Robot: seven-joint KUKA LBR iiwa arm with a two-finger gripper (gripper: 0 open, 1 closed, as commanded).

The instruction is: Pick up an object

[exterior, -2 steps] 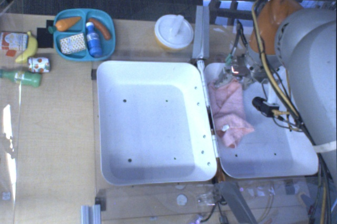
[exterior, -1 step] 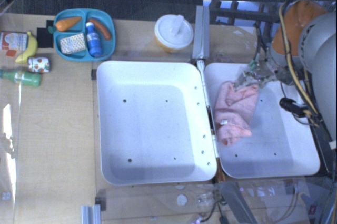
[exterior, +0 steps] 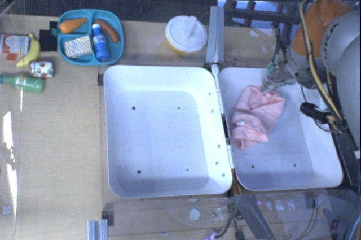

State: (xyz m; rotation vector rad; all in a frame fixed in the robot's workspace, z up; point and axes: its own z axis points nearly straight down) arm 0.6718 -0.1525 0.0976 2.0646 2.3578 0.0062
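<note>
The crumpled pink cloth point(exterior: 256, 116) lies in the right-hand shallow white bin point(exterior: 316, 174), left of that bin's centre — its long axis runs from near-left to far-right. At its far-right tip sits the two-finger gripper point(exterior: 274, 78), touching or just above the fabric. So the cloth trails near-left from the gripper — whether anything is clamped, I cannot tell.
</note>
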